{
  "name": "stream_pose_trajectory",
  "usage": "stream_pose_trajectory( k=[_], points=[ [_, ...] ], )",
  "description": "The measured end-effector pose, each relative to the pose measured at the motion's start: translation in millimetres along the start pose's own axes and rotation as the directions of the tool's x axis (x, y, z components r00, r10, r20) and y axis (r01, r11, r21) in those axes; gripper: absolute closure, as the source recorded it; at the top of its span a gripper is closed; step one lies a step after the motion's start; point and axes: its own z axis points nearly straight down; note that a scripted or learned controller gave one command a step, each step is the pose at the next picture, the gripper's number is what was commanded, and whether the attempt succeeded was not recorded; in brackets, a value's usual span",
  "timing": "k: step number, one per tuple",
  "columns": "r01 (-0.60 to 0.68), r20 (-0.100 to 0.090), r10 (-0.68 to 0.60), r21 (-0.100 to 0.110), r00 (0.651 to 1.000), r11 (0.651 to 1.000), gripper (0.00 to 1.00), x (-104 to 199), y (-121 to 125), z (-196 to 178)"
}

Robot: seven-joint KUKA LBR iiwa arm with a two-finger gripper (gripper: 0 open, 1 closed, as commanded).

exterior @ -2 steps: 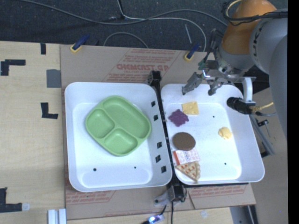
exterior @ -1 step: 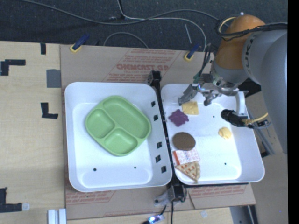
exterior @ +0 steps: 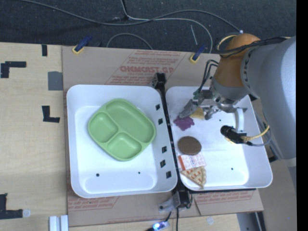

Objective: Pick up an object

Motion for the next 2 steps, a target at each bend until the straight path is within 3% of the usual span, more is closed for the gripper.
stream_pose_trajectory(
  k=[1, 2],
  points=[
    [0.002, 0.0, -0.002, -0.004, 1.0, 1.0, 1.0, 1.0, 1.4, -13.6],
    [0.0, 0.0, 0.0, -0.01, 1.0, 1.0, 1.0, -8.1, 4.5, -64.3]
  ],
)
